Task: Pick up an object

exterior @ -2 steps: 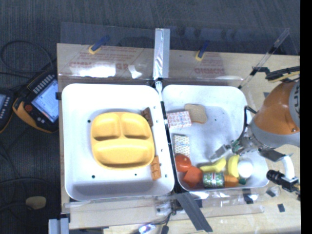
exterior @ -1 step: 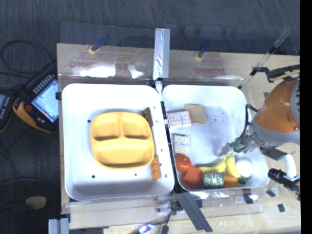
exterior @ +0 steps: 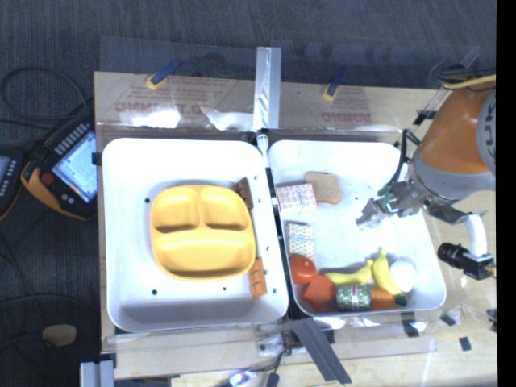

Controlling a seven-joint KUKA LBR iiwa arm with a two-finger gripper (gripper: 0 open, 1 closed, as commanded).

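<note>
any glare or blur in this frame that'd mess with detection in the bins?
Camera view: glare on the clear plastic sheet behind the bins and the foil strip; the white bin walls are bright, near washed out; the gripper is soft and small, fingers hard to resolve; the pile around the banana is low in detail; the yellow tray is evenly lit and crisp enough.

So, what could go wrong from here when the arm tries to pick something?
The banana, green can and tomato lie crowded together at the right bin's near edge, so the gripper may nudge neighbours or close on two. The white egg-like object looks smooth and could slip.
</note>
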